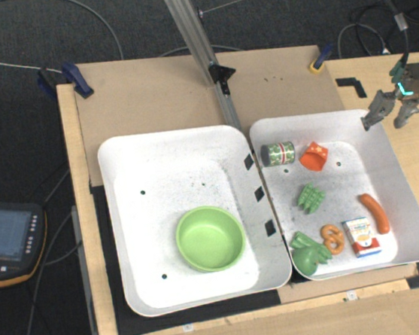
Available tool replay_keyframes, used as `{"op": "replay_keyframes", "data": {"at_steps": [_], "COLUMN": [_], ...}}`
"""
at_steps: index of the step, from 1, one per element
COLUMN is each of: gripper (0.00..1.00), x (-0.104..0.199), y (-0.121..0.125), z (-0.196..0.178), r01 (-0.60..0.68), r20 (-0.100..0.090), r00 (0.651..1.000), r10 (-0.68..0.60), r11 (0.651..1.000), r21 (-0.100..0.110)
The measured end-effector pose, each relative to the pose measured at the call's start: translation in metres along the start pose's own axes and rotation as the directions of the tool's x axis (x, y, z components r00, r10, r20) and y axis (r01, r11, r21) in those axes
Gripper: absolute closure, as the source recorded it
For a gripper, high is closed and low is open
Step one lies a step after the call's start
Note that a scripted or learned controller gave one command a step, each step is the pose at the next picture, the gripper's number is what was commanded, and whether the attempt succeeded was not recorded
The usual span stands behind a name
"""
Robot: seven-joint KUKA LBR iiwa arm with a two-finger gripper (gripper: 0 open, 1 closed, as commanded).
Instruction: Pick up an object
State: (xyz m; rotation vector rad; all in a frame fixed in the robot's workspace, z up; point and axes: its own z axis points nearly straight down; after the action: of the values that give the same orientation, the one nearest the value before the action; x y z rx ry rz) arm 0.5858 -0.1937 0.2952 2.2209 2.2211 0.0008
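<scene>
My gripper [390, 116] hangs at the far right, over the right bin's [399, 170] back right corner, open with nothing between its fingers. In that bin lie a small can on its side [277, 153], an orange cup [314, 157], a green toy [310, 198], an orange-red sausage [374, 212], a pretzel [332, 237], a small carton [361, 237] and a green leafy piece [307, 252]. All of them are left of and nearer than the gripper; the orange cup is the closest.
The left bin [131, 180] holds a light green bowl [210, 237] near its front. A metal rail [195, 39] slants down from the top to the gap between the bins. Blue and yellow clamps sit at the bench's back corners.
</scene>
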Motion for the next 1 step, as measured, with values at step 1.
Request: {"op": "replay_keyframes", "data": {"at_steps": [1], "gripper": [0.00], "x": [0.0000], "y": [0.0000], "z": [0.0001], "r01": [0.000], "r20": [0.000], "r00": [1.000], "r10": [0.000], "r11": [1.000], "r21": [0.000]}}
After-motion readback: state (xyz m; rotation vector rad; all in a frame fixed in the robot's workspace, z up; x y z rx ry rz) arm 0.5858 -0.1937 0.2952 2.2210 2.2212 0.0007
